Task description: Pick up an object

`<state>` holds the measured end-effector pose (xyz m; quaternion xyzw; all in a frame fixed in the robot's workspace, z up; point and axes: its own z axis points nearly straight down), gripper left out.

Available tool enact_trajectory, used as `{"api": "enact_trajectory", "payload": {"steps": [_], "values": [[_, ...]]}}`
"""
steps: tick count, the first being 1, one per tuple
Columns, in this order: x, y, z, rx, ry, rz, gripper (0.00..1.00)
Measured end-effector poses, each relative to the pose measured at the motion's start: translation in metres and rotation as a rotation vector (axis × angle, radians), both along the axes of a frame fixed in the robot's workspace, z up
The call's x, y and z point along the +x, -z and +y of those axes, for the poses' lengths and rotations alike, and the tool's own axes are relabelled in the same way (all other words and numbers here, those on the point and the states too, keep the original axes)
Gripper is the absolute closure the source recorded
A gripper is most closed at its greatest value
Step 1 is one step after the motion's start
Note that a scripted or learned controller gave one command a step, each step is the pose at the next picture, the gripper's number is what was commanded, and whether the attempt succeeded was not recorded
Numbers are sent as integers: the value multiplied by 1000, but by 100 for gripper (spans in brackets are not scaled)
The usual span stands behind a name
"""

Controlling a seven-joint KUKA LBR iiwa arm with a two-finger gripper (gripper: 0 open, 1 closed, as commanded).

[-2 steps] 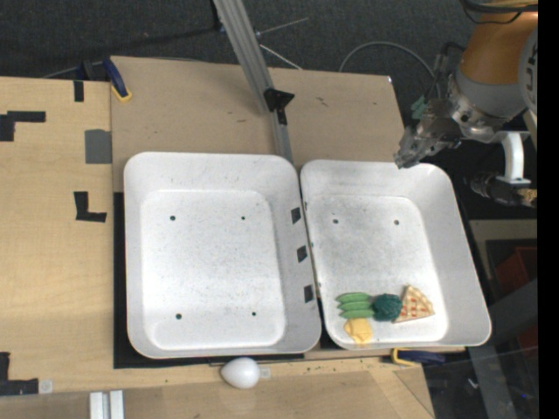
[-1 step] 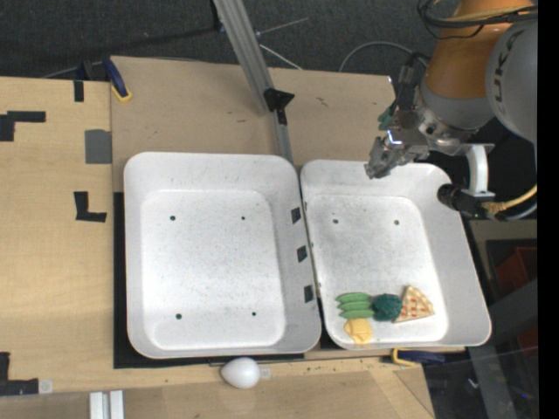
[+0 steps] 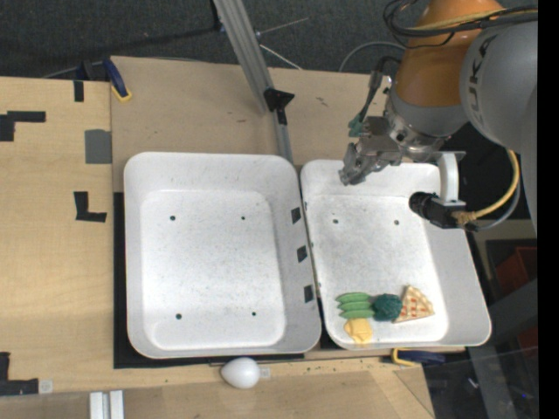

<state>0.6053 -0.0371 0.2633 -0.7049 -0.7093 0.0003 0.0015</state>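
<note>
4 small toys cluster at the near edge of the right bin [image 3: 454,260]: a green pea pod [image 3: 354,301], a dark green piece [image 3: 385,305], a yellow piece [image 3: 358,328] and a pizza slice [image 3: 415,305]. At that bin's far edge, well apart from them, hangs the gripper [image 3: 353,175], nothing between its fingers; whether they are spread or closed I cannot tell. 1 white egg [image 3: 240,373] lies on the bench, outside the bin's near-left corner.

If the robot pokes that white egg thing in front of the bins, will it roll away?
Probably. The white egg-shaped thing looks smooth and rounded, lying loose on the flat bench, so a poke would likely send it rolling or wobbling. Its glossy surface may slip from fingers.
</note>
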Motion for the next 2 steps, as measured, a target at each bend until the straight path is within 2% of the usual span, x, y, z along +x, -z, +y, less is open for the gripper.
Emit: {"api": "enact_trajectory", "payload": {"steps": [1,2], "values": [[-14,15,43,-1,1,2,100],[-36,31,98,0,0,2,100]]}}
